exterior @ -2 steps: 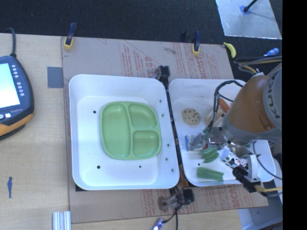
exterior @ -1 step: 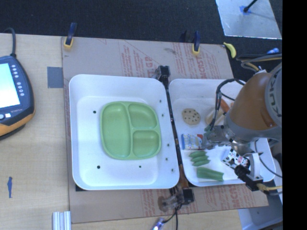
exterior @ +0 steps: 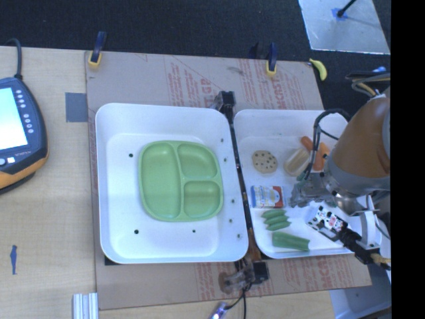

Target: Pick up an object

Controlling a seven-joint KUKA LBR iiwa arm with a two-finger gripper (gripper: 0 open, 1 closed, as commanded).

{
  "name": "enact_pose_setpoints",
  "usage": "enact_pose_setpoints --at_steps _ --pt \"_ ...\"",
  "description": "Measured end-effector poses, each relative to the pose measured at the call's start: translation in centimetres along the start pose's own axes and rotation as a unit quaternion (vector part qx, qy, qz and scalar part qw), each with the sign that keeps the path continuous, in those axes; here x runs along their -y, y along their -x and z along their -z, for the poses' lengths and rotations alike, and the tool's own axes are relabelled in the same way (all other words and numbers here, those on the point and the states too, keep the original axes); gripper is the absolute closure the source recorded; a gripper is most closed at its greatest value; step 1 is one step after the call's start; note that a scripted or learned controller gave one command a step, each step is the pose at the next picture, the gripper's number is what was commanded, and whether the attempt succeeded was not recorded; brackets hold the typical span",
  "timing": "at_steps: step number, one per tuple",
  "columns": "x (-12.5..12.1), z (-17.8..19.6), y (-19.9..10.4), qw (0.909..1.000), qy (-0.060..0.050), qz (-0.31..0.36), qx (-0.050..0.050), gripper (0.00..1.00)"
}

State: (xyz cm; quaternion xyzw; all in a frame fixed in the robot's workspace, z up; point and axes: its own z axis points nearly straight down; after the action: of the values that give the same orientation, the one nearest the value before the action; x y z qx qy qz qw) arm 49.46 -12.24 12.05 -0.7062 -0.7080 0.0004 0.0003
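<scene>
The right bin holds several small items. A round chocolate-chip cookie lies near its left wall. Below it are a white packet with blue and red print, a pair of green pea pods and a darker green block. A beige bun-like piece and an orange carrot-like piece lie further back. My gripper hangs low over the bin's middle, just right of the packet and above the pods. The arm's wrist hides the bin's right part.
The left bin carries a light green divided plate. A teach pendant rests at the bench's far left. Clamps hold the cardboard sheet at the back. A black-and-white tag hangs from the arm.
</scene>
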Motion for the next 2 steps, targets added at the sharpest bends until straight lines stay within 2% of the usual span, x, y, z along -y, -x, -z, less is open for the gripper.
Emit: enact_pose_setpoints --at_steps 1,2 --pt "-3.16 7.85 -1.8 1.0 -0.001 0.001 0.0 1.0" --pt "-3.13 7.81 -1.8 1.0 -0.001 0.001 0.0 0.0"
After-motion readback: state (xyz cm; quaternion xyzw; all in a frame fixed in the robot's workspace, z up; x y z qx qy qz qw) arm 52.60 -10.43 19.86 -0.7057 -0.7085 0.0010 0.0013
